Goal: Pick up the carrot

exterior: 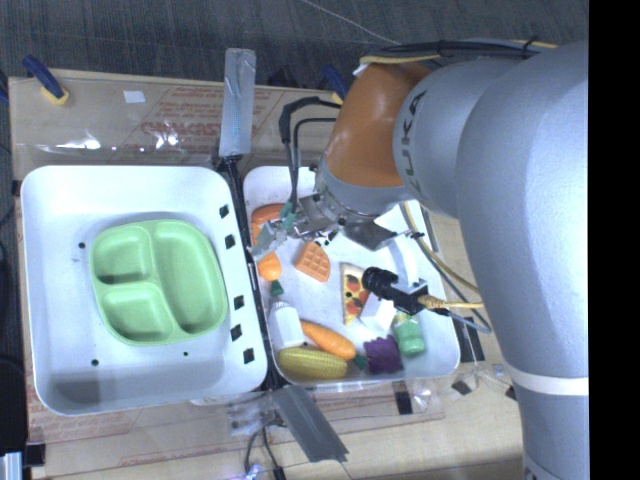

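The carrot (pixel 329 340), a long orange piece, lies near the front of the right bin (pixel 446 360), between a white bottle (pixel 288 322) and purple grapes (pixel 380 353), just above a yellow corn cob (pixel 311 364). My gripper (pixel 289 224) hangs low over the back left part of that bin, well away from the carrot. It is beside an orange-brown piece (pixel 265 215) at the bin's left wall. The wrist hides the gripper's tips.
A waffle (pixel 313 261), a pizza slice (pixel 352 291), a green piece (pixel 409 338) and a small orange piece with a green end (pixel 269 267) also lie in the right bin. The left bin (pixel 50 228) holds a green divided plate (pixel 158 280).
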